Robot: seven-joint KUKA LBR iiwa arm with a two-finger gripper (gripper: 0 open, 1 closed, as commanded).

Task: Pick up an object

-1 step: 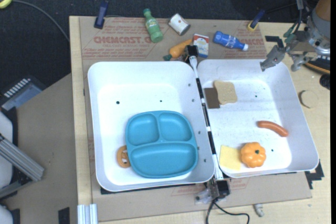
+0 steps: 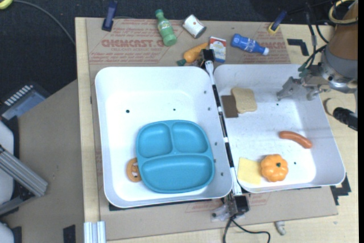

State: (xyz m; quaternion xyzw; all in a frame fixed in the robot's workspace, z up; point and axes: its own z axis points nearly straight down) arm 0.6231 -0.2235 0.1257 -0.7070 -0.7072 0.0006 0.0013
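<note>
With its fingers seen spread apart and nothing between them, the end effector [image 2: 298, 87] hovered over the right shallow white bin [image 2: 324, 139], and the nearby orange-red sausage [image 2: 295, 139] was best approached straight down, straddled crosswise.

The pretzel [image 2: 133, 170] is partly covered by the blue plate [image 2: 174, 155], so only its left edge is seen. The arm [image 2: 344, 48] is cut off at the right edge. The state of the tool [image 2: 298, 87] cannot be made out. The labels on the small bottles [image 2: 165, 27] behind the bins are too small to be read.
</note>
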